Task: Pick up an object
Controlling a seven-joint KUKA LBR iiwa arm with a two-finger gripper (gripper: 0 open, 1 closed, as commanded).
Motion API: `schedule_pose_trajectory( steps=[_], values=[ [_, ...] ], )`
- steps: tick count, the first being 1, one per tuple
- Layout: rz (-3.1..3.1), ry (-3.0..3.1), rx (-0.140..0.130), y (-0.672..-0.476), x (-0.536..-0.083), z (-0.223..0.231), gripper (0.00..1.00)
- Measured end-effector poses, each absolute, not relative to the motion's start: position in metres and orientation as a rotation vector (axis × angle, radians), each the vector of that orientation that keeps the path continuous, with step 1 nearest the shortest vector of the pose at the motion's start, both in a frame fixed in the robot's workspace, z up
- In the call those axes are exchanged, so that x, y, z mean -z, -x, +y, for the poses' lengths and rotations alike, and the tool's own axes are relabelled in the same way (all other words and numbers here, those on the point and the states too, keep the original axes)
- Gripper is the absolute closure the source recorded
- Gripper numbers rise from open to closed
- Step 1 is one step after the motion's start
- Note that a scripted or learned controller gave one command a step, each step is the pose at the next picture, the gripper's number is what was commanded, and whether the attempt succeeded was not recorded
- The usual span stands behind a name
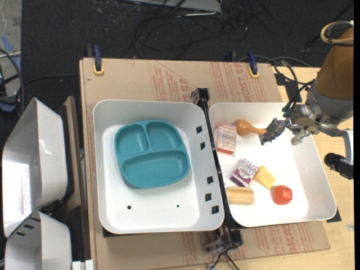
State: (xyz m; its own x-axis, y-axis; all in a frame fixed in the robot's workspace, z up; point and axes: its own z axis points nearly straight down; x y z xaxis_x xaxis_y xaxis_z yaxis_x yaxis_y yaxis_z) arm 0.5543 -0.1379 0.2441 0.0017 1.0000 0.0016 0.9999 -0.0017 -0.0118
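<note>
Fingers (283,131) spread open, holding nothing, beside pink packet (226,138), label unreadable.

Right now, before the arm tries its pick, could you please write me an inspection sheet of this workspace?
Surface: brown bench bearing left bin and right bin, side by side.
Job's things: in the right bin lie a pink carton, an orange pear-shaped toy, a purple packet, a yellow wedge, a bread roll and a red tomato.
Clutter: teal divided plate in the left bin.
Grippers: gripper is above the right bin, near the pear-shaped toy; nothing seen between its fingers.
Cables: black cables on the floor behind the bench.
Surroundings: white containers left of the bench.
</note>
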Motion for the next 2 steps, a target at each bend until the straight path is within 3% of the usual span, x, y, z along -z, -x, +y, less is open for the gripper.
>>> schedule_pose_trajectory(
  steps=[1, 2],
  values=[
    [-2.222, 2.220, -0.001, -0.557, -0.250, -0.138, 0.00],
    [-2.216, 2.220, -0.006, -0.552, -0.187, -0.142, 0.00]
  ],
)
